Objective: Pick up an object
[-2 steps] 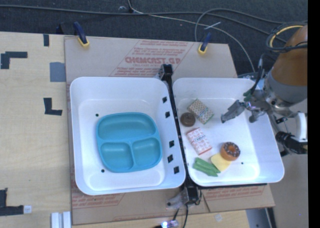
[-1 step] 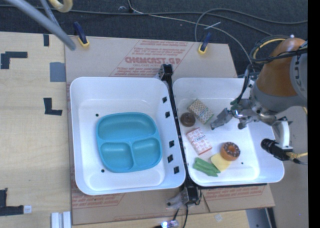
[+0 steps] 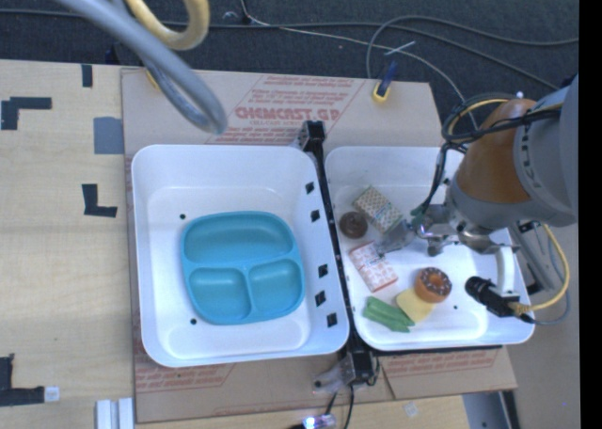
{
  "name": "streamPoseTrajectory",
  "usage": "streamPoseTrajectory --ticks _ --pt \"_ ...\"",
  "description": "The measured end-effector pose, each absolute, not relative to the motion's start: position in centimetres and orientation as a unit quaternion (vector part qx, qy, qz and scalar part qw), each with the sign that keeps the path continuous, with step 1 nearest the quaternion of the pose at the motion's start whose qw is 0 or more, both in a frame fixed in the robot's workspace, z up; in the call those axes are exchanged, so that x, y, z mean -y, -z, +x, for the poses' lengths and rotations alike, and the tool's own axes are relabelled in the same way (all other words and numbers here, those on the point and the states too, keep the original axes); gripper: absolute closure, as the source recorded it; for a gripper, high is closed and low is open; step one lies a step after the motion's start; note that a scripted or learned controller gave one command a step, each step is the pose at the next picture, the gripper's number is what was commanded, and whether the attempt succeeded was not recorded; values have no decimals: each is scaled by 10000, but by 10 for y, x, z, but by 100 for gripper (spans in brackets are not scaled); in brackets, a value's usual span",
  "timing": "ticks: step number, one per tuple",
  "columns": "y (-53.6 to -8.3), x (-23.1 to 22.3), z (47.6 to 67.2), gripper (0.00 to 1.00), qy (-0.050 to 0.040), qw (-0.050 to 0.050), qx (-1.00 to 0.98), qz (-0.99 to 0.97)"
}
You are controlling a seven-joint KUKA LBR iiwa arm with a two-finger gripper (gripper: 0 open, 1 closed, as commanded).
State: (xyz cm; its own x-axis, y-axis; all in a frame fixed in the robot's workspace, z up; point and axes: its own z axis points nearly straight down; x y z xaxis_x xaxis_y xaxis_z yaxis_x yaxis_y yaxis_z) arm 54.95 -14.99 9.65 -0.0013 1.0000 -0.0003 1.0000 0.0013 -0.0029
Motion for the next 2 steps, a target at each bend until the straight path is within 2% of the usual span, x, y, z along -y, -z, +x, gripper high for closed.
streamPoseTrajectory --ticks 1,2 --pt "-89 150 551 0 5 2 7078 -7064" --pt "-99 149 553 100 25 -36 7078 -7064"
